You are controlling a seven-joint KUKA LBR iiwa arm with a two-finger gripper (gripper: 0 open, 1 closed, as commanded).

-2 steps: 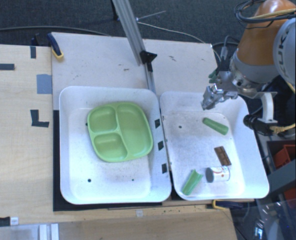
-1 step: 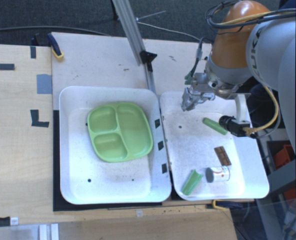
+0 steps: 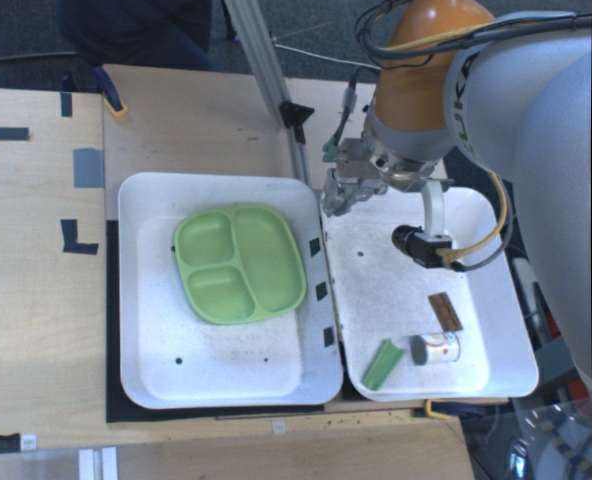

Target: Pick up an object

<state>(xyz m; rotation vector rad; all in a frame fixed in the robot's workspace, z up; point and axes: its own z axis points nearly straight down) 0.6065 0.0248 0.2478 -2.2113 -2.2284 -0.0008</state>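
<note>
**Gripper at right bin's far-left corner, nothing in it that I can see**

I see the gripper [image 3: 341, 196] low over the far-left corner of the right bin [image 3: 376, 258], close to the divide between the two bins. Can't tell from this angle how the claw stands; the wrist hardware blocks the tips. Nothing visible between them.

Edges and room:
- The arm [image 3: 496, 88] comes in from the right and covers the right bin's far-right corner and rim. Orange band [image 3: 431, 28] sits above the wrist.
- Black cable fitting [image 3: 421, 245] with a yellow hose hangs over the middle of the right bin.
- Near-left floor of the right bin is open, speckled white.
- A slanted metal post [image 3: 261, 58] runs down from the top edge to the left bin's far-right corner, just beside the gripper.

Right bin objects, all at the near side, well apart from the gripper:
- green block [image 3: 382, 364], tilted, near the front rim
- small white can [image 3: 438, 348] with a dark end, lying on its side, just right of the block
- brown bar [image 3: 444, 311], just behind the can

Left bin [image 3: 146, 368]: a green tray [image 3: 240, 263] with three compartments, lying flat, a bit toward the far side. Near half of that floor is bare.

Surface: pale wood bench [image 3: 36, 298] with grey tape marks on the left; dark floor beyond the far edge.
</note>
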